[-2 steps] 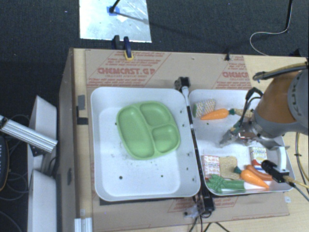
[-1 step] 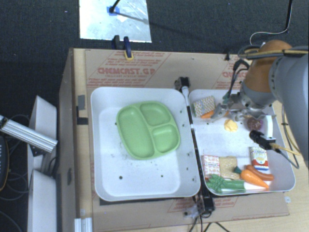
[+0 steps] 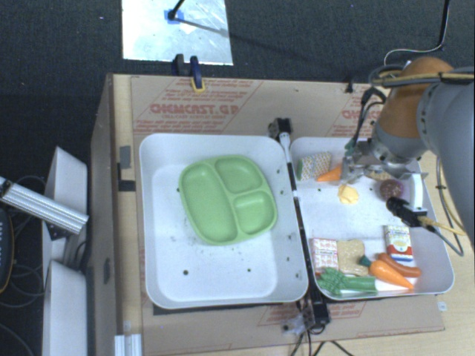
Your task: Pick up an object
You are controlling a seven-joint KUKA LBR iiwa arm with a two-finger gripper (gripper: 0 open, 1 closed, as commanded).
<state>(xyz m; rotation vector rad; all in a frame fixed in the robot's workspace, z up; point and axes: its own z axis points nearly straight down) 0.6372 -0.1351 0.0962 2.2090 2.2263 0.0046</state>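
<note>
My gripper (image 3: 353, 170) hangs low over the back of the right bin (image 3: 326, 217), the grey arm with its orange band reaching in from the right. Right under its tip lie a small orange piece (image 3: 329, 174) and a yellow item (image 3: 347, 193). A patterned cracker packet (image 3: 314, 163) sits to the left of them. A dark red item (image 3: 391, 189) lies at the arm's right. Along the bin's front are a red-and-white packet (image 3: 324, 253), a tan cracker (image 3: 350, 254), a green toy (image 3: 347, 282), carrots (image 3: 391, 271) and a small carton (image 3: 398, 242).
The left bin (image 3: 167, 273) holds a green divided plate (image 3: 226, 198). A black clamp (image 3: 281, 129) sits at the back between the bins. A shiny sheet (image 3: 177, 21) lies on the dark floor behind the bench. Cables run along the right edge.
</note>
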